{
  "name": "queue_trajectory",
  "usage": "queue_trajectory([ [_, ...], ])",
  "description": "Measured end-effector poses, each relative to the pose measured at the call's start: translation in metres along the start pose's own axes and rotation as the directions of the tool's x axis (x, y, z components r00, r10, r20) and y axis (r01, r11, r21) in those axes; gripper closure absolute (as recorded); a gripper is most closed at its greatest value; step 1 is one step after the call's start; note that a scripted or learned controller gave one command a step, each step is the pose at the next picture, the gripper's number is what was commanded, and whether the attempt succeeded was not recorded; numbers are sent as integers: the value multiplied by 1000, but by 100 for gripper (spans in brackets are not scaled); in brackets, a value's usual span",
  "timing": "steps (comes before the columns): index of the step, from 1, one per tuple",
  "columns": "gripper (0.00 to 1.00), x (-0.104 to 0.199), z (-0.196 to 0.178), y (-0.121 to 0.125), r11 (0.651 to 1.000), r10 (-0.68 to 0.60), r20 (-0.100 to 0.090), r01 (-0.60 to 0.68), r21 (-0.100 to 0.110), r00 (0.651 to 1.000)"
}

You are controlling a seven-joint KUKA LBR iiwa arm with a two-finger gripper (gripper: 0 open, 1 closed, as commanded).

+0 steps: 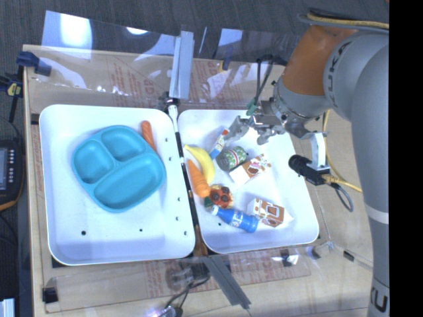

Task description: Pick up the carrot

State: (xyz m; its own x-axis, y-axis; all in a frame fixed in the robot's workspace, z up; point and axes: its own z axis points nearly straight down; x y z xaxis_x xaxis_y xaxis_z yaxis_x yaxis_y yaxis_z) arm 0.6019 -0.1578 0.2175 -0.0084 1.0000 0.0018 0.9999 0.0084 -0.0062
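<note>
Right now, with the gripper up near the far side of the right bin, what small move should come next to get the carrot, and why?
Probably shift the gripper toward the bin's left wall: it hovers by the can, while the carrot lies against that wall beside the banana, apart from the fingers.

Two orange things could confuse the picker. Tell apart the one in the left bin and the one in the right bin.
The left-bin carrot lies alone beside the blue plate; the right-bin carrot lies against the banana. The right-bin one looks thicker. Both are orange and lie flat.
</note>
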Motion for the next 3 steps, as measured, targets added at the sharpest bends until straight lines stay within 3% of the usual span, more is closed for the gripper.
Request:
queue_trajectory([
  [1, 0, 34, 126, 1, 963, -271, 2, 271, -2, 963],
  [2, 0, 43, 119, -77, 905, -424, 31, 424, -13, 905],
  [3, 100, 49, 112, -77, 902, -432, 18, 432, -10, 902],
])
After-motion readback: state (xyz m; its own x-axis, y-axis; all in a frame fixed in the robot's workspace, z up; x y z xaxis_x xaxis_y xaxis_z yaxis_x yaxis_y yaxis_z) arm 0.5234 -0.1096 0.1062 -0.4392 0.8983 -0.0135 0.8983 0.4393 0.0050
